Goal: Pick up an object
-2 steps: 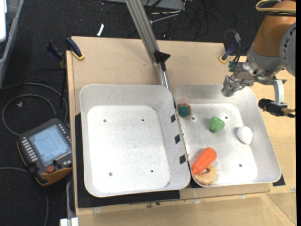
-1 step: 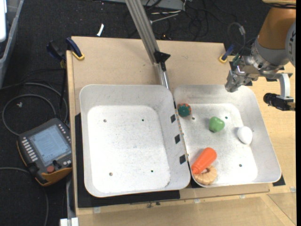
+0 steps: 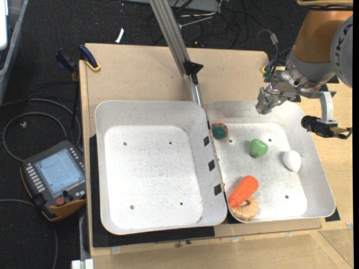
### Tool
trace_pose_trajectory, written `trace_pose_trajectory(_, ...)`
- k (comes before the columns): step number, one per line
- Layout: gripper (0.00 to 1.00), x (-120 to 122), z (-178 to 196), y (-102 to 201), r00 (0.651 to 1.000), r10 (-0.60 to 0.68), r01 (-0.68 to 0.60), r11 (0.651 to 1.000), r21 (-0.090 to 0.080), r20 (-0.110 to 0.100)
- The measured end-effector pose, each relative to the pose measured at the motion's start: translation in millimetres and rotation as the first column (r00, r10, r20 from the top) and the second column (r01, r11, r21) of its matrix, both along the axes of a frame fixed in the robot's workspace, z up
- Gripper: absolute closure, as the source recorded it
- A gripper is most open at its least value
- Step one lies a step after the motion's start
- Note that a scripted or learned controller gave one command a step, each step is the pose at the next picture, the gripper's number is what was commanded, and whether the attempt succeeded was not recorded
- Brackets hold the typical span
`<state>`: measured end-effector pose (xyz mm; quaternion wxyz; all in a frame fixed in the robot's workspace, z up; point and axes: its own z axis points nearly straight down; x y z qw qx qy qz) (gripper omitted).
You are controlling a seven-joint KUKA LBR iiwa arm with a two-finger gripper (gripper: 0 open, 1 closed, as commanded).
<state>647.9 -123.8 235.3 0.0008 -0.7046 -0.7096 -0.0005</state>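
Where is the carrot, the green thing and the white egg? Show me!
Orange carrot (image 3: 244,189), camera view, on the middle of its body.
Green thing (image 3: 258,148), camera view, on the middle of its rounded top.
White egg (image 3: 291,160), camera view, on its centre.

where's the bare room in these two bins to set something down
The left bin offers the widest bare floor, wall to wall. In the right bin, bare patches lie right of the carrot, below the white egg. Crowded: near the divider, where the teal ball, green object and carrot sit.
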Motion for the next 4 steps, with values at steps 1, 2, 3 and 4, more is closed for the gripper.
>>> trace_pose_trajectory(1, 1.0, -9, 2, 59, 1.0, 0.001, -0.001, 1.0, 0.001, -0.001)
trace_pose_trajectory(2, 1.0, -28, 11, 115, 1.0, 0.001, -0.001, 1.0, 0.0, -0.001)
trace_pose_trajectory(3, 1.0, -57, 9, 161, 1.0, 0.0, 0.0, 1.0, 0.0, -0.003)
trace_pose_trajectory(4, 1.0, -85, 2, 212, 1.0, 0.001, -0.001, 1.0, 0.0, -0.004)
